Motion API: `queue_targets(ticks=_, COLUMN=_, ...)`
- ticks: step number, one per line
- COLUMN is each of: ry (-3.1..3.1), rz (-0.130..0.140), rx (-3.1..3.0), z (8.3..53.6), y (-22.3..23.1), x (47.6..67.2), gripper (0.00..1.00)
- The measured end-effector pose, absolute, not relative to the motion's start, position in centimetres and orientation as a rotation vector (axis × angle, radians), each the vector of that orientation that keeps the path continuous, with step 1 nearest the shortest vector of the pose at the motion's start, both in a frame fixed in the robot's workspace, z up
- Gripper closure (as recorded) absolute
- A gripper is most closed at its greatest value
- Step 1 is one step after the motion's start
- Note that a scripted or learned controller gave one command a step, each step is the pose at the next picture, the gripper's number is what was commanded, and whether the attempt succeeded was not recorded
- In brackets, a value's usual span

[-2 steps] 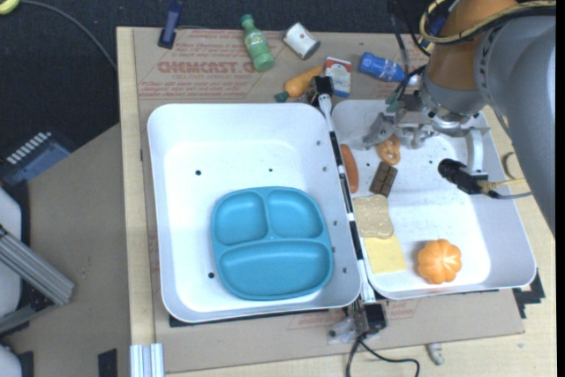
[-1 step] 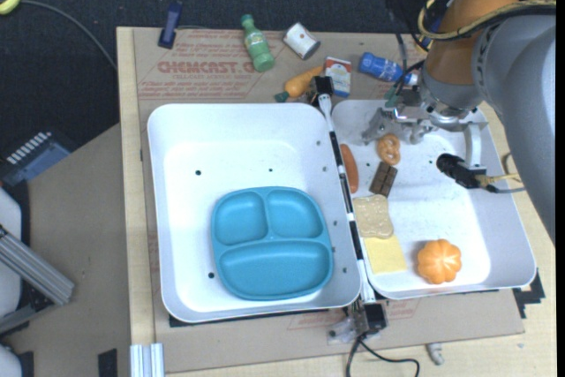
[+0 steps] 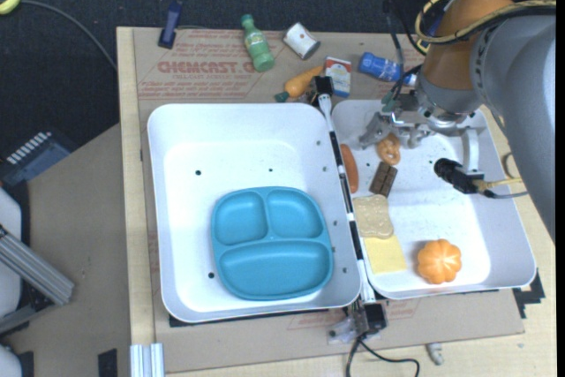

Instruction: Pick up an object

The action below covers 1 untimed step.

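**Gripper low in the right bin, nothing seen lifted yet**

In the camera view, the pick looked not yet done. Everything in the right bin (image 3: 505,221) appeared to lie on its floor. An orange fruit (image 3: 439,260) sat near the front edge, with a yellow slice (image 3: 385,255) just beside it. A pale bread slice (image 3: 372,214) touched that slice from behind. Further back were a dark brown bar (image 3: 382,179) and a reddish sausage (image 3: 350,168), the sausage against the wall shared with the left bin (image 3: 177,190). The left bin held only a blue divided plate (image 3: 269,241). A green bottle (image 3: 258,44), a white can (image 3: 301,40) and a blue can (image 3: 380,66) lay on the table (image 3: 203,71) behind the bins.

The likeliest target was a small brown piece (image 3: 388,152) at the back of the right bin, just below the gripper (image 3: 389,131). Whether the two were touching could not be made out, and the piece did not look raised. What remained, on this reading, was the grasp itself and the lift.

The arm (image 3: 521,57) reached in from the right, its orange band (image 3: 468,22) above the wrist. The wrist bent downward, so the gripper pointed into the bin's back left corner. Whether the gripper was open or closed could not be told at this angle.
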State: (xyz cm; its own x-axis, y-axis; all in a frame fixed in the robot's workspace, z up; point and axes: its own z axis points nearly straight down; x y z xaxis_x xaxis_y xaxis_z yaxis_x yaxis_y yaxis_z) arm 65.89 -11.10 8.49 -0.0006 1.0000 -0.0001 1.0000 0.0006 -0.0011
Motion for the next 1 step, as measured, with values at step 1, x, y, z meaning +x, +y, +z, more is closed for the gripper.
queue_targets(ticks=1, ry=-2.222, rz=0.001, rx=-2.22, z=8.49, y=-10.0, x=65.84, gripper=0.0)
